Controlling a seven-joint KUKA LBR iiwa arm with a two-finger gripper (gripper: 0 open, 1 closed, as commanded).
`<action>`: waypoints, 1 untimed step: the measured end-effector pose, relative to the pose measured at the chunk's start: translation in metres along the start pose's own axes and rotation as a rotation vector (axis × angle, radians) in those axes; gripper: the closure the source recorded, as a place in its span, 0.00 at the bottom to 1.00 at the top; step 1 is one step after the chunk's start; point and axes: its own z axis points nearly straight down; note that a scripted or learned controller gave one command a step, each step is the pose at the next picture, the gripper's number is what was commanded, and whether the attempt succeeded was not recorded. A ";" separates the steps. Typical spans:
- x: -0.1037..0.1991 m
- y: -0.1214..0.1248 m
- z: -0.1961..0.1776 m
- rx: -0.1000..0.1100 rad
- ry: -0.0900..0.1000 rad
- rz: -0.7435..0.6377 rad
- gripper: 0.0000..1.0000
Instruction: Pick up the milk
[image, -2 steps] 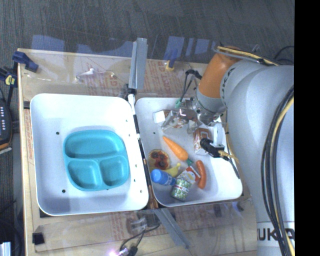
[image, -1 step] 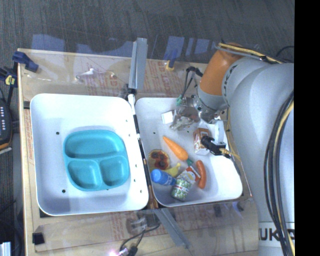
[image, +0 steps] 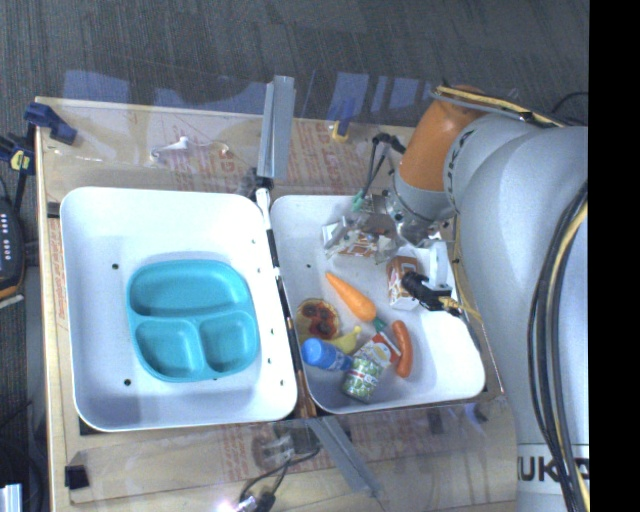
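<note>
A grey arm reaches over the right bin. Its pincer hangs at the bin's far end; I cannot tell its state. The milk lies beside a carrot.

Bright, even light is falling from above, washing the two white bins nearly to glare along their rims and floors. Soft bluish shadows are pooling around the blue tray and under the left bin's near edge. The grey arm is catching a broad sheen. Small items in the right bin are showing slightly soft, and the dark floor at the top is looking grainy
</note>
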 end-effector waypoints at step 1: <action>0.000 0.000 -0.010 0.001 0.000 -0.004 1.00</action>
